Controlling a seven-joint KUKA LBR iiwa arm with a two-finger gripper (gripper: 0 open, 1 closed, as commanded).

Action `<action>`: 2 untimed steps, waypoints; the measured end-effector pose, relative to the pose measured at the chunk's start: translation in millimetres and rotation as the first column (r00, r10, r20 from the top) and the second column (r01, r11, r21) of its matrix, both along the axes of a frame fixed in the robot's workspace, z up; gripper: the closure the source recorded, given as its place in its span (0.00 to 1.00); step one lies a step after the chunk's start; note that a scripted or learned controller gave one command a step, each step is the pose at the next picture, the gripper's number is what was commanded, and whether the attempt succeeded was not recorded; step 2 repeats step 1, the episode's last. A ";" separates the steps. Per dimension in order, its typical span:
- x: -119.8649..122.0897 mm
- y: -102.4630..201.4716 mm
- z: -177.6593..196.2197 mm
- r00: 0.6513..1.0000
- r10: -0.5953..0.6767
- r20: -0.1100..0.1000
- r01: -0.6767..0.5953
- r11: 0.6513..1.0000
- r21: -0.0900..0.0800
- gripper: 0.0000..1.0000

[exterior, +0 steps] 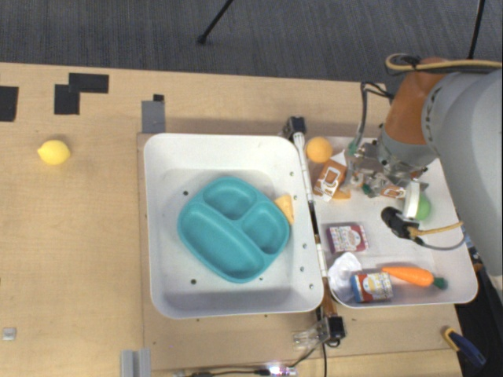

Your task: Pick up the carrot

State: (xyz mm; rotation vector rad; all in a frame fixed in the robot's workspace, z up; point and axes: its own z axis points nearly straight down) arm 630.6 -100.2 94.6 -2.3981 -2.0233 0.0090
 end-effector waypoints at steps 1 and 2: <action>-24.1 93.1 91.0 1.000 -0.003 0.010 0.003 1.000 0.002 1.00; -24.1 93.1 91.0 1.000 -0.003 0.010 0.003 1.000 0.002 1.00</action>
